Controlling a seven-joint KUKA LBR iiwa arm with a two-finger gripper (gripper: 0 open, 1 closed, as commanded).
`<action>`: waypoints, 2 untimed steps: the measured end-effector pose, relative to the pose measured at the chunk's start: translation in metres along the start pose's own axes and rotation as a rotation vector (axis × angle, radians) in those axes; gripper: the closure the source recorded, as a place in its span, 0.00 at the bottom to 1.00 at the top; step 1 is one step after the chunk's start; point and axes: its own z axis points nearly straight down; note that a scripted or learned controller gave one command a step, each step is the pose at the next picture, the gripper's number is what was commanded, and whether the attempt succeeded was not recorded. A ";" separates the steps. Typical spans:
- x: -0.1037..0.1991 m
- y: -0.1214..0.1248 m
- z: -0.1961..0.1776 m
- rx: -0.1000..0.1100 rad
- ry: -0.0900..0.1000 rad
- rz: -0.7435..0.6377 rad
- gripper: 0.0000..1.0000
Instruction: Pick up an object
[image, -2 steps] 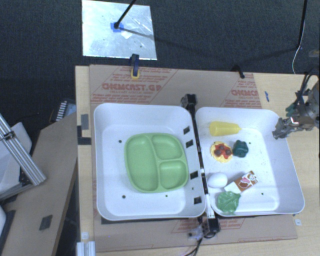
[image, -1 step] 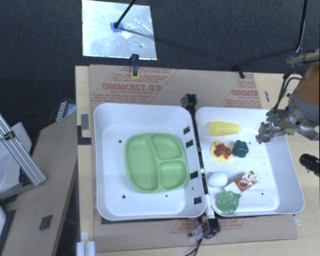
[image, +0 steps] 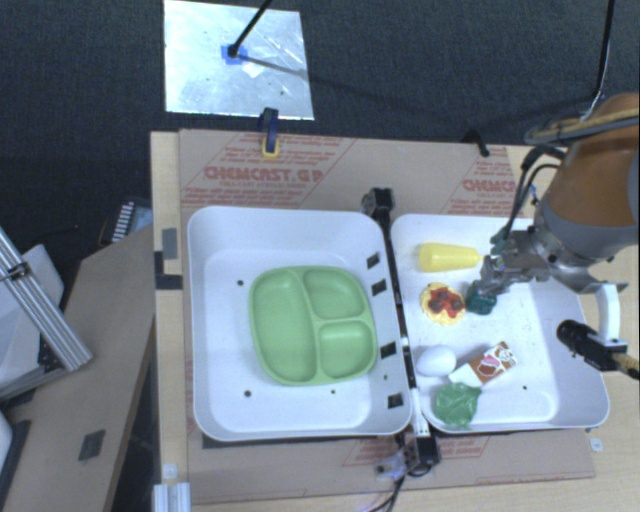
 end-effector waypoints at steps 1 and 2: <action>0.059 -0.006 -0.005 -0.001 0.001 -0.001 1.00; 0.122 -0.010 -0.001 -0.001 0.000 -0.001 1.00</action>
